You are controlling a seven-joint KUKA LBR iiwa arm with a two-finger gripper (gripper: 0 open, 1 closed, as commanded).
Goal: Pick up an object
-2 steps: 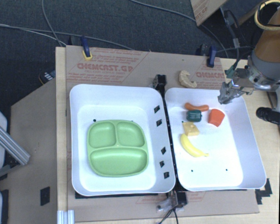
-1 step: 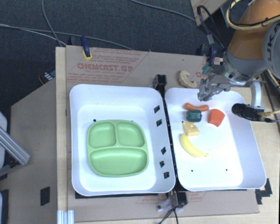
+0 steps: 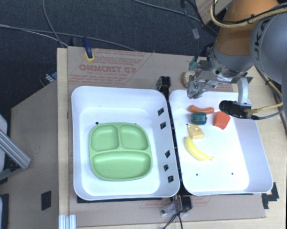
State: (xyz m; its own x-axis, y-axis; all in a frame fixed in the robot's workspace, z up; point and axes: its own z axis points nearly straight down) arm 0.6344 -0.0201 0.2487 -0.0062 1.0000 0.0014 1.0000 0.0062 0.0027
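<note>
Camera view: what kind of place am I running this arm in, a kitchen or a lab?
Most likely a robotics lab bench, not a kitchen. Two white bins sit on a cardboard sheet, loose cables trail over dark carpet, and the food is toy-like: a banana and a sausage.

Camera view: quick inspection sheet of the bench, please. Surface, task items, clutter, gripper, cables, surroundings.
Surface: cardboard-topped bench with left bin and right bin side by side.
Job's things: in the right bin, sausage, dark green block, red block, cheese wedge, banana.
Clutter: green divided plate in the left bin.
Gripper: gripper above the right bin's far edge, near the sausage; nothing visibly held.
Cables: several on the dark floor; yellow cable at the arm.
Surroundings: dark carpet; metal rail at left.
</note>
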